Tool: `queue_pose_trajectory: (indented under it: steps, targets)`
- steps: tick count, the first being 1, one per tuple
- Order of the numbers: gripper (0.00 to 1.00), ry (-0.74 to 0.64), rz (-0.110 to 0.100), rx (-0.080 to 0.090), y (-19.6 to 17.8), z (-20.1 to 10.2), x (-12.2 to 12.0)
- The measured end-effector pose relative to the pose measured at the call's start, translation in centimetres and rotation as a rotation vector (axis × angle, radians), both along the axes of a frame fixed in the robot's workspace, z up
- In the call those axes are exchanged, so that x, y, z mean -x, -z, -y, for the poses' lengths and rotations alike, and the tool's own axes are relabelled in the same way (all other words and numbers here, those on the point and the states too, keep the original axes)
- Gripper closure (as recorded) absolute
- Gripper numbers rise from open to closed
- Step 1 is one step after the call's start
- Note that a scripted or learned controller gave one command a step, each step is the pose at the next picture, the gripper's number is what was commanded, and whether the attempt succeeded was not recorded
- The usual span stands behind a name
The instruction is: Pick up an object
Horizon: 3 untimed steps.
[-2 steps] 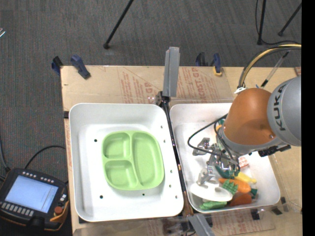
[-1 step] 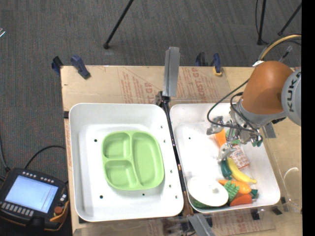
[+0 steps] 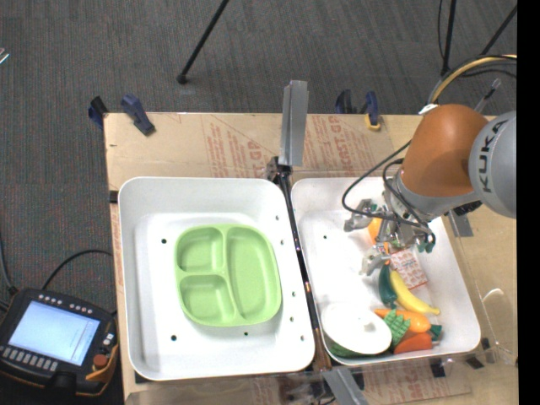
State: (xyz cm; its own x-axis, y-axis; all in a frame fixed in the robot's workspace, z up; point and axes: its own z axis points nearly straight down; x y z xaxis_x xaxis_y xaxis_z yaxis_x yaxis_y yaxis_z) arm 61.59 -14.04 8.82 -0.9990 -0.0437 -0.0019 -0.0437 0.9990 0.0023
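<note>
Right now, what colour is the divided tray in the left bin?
Light green; the divided tray shows best in the camera view.

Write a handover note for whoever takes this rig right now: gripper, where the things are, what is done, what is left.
Gripper: low in the right bin, over the toy pile; nothing visibly between its fingers.
Things: banana, white plate and orange and green toys lie along the right bin's near-right side. Green tray lies in the left bin.
Done: arm brought down to the pile.
Left: grasp one object and lift it out.
</note>
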Motion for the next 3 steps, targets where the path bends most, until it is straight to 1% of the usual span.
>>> queue_pose_trajectory:
  steps: [1, 2, 3]
  targets:
    - [0.0, 0.088, 0.001, -0.001, 0.0, -6.1, -3.0]
    - [0.0, 0.105, -0.001, 0.003, 0.0, 2.9, 2.8]
    - [0.0, 0.104, 0.001, 0.0, 0.0, 0.3, -0.5]
